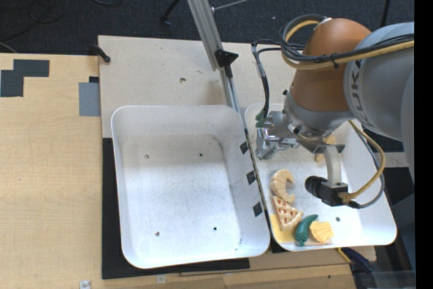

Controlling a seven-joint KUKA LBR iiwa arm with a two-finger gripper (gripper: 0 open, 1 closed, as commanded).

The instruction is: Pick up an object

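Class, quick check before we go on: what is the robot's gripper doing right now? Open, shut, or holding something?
Gripper: low over the right bin; whether it is open, shut or holding anything cannot be told from this view.

My arm point(379, 78) comes in from the right edge of the bench, orange band up. My wrist bends down over the upper left corner of the right bin, where my gripper point(267, 139) hangs low.

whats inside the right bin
At the right bin's near end lie a croissant, a waffle piece, a green item and a yellow one. The arm covers its far part.
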